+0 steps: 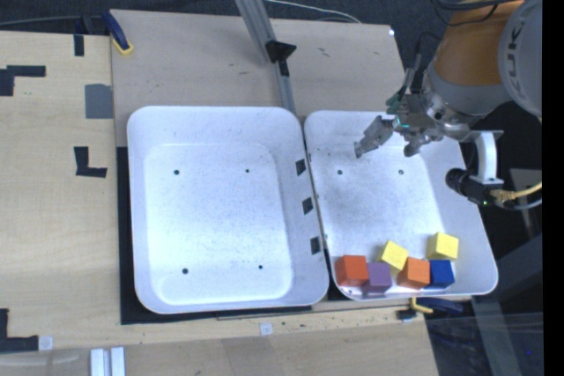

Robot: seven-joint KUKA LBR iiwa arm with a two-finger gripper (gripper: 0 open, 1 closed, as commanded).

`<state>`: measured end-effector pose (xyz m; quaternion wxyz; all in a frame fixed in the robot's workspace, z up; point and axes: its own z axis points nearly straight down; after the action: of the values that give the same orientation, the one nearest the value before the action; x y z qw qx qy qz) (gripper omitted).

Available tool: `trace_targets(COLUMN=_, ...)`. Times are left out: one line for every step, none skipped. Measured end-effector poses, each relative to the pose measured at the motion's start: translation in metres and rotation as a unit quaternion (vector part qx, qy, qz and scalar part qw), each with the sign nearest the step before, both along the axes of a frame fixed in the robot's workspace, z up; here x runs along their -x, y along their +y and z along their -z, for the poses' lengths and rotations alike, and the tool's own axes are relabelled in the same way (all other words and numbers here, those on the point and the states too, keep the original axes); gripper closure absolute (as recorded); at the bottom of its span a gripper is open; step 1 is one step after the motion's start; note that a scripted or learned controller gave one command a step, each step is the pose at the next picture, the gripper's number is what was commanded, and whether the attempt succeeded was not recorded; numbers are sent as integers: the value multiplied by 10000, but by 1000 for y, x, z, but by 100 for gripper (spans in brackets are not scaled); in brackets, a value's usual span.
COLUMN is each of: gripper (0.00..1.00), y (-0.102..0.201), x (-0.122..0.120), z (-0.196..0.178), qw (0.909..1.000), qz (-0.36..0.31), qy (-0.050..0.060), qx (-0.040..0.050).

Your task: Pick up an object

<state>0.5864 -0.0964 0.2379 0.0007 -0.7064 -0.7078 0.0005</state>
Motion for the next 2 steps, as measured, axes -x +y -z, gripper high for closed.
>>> trace_targets(gripper=0, y=-1, x=-33, z=7, qw=10000, qz=-8, qy=-8, qx=1)
trace_targets(gripper=0, y=-1, x=-32, z=6, qw=10000, qz=-4, qy=-4, qx=1)
